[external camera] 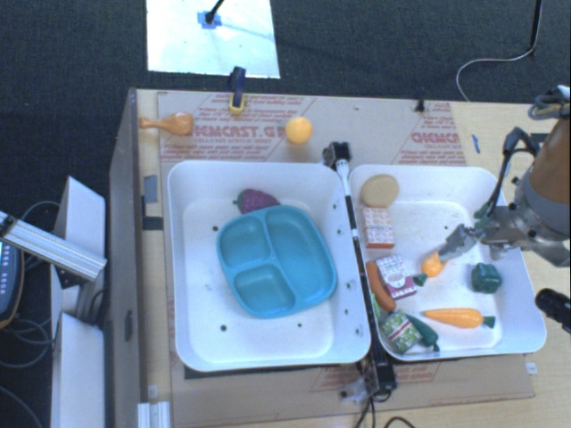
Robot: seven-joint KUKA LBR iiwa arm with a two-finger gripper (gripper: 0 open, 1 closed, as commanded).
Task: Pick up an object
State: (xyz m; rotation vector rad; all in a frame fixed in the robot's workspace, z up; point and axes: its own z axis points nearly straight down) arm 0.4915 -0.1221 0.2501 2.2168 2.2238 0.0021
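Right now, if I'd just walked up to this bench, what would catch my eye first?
Probably the big blue divided plate lying in the left bin, with a purple toy at its far edge. Next, the grey arm reaching in from the right, its tool low over the right bin beside a small orange piece, among scattered toy foods such as a carrot.

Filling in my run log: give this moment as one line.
arm: in from right, over right bin | gripper: beside small orange ball, no hold seen | carrot, green piece: lying in bin | blue tray: left bin
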